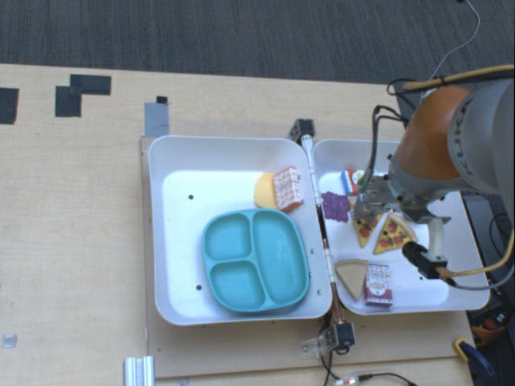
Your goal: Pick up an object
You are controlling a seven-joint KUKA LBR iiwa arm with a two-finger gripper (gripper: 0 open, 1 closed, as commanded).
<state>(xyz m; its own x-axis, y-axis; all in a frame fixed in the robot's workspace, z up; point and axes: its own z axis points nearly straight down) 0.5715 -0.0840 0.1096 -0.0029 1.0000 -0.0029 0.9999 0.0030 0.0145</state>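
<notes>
While the bench (72, 240) of pale wood spans the whole lower scene, with dark carpet (241, 14) beyond its far edge, two shallow white bins sit side by side on it, touching along a central divider. Left bin (173, 240) is the roomier-looking one; right bin (467, 296) is partly covered by the arm (475, 135), grey with an orange band, which reaches in from the right and hangs over that bin's middle. Teal divided plate (256, 260), three compartments, lies flat in the left bin toward its near right corner. Gripper (372, 206) points down over the right bin's centre, close above the pizza pieces; whether it is open, closed or gripping anything cannot be told from this angle. Two pizza-slice toys lie under and just beside it: one (393, 236) with red toppings, a narrower one (364, 230) to its left. Tan wedge-shaped piece (351, 276) rests near the right bin's front, touching a small red and white carton (377, 285). Another small carton with red print (287, 188) stands tilted at the plate's far edge in the left bin, a yellow rounded object (265, 189) just beside it. Purple lumpy object (335, 206) sits by the divider in the right bin. Small item with blue and red (351, 180) lies behind it, too small to identify.
</notes>
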